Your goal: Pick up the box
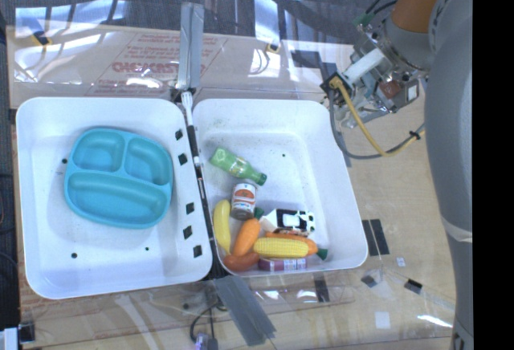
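Note:
A small black-and-white box lies near the front right corner of the right bin. In front of it a flat pink box rests against the bin's front wall, partly under a corn cob. My gripper hangs over the back right rim of the right bin, well away from both boxes and with nothing seen in it.
A green bottle, a small jar, a banana and a carrot crowd the right bin's front left. The left bin holds a blue divided plate. A yellow cable loops beside the right bin.

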`<state>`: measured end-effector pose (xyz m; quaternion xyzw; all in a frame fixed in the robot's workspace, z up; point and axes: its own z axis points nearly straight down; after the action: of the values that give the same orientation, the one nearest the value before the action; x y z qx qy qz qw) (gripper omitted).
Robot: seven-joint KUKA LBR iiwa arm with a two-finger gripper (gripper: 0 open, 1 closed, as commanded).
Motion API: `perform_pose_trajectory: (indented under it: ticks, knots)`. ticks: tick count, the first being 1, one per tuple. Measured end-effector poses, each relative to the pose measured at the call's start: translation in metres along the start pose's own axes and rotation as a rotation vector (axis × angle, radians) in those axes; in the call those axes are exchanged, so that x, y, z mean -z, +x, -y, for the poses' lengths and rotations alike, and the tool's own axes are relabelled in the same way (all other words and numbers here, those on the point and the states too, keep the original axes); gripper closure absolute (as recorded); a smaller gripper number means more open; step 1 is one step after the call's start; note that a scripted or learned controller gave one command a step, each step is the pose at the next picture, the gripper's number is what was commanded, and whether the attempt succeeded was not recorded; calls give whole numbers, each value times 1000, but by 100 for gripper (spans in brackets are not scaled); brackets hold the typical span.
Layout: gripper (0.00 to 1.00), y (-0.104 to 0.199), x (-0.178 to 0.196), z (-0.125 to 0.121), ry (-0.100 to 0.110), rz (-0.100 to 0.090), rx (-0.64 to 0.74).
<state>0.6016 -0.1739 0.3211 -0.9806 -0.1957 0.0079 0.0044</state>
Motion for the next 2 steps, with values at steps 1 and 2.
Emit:
perform_pose_trajectory:
  ticks: [1,2]
  knots:
    - [100,1,8,2,2,4,12]
    - [100,3,17,3,4,7,22]
